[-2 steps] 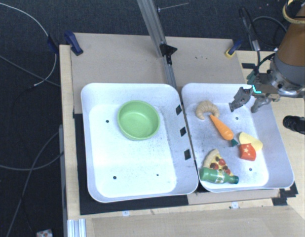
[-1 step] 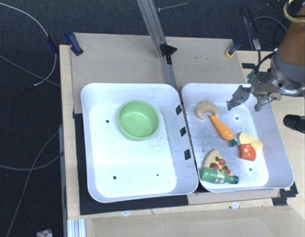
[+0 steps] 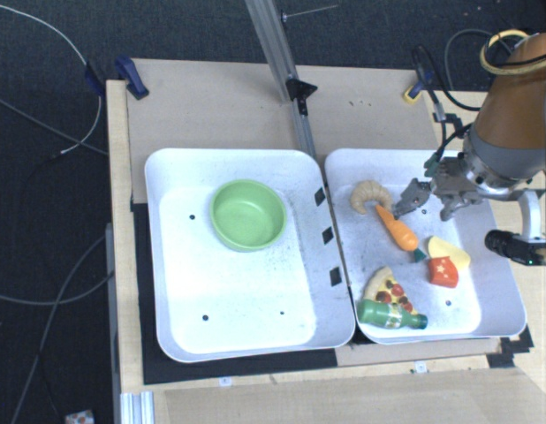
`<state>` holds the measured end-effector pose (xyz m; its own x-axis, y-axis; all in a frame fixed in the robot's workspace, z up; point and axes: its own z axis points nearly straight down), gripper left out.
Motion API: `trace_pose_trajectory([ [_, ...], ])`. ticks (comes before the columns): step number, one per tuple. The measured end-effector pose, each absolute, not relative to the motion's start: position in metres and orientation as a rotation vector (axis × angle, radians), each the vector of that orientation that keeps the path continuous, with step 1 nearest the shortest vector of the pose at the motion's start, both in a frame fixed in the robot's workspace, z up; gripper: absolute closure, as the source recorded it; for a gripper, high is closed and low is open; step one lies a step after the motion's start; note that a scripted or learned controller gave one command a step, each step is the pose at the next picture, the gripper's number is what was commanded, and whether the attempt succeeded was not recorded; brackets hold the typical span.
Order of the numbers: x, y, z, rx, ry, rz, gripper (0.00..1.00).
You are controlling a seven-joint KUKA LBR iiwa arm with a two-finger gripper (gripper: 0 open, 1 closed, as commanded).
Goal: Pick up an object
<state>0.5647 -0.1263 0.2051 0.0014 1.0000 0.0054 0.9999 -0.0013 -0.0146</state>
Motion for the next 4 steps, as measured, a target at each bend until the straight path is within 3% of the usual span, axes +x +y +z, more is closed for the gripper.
trace_pose_trajectory([
  [2,0.563,-0.123,0.118,-2.212,-2.209,0.01,0.0],
  [3,0.565,-0.123,0.134,-2.217,-2.214,-0.001,1.0],
  [4,0.567,-0.118,0.179,-2.223,-2.226,-0.007,1.0],
])
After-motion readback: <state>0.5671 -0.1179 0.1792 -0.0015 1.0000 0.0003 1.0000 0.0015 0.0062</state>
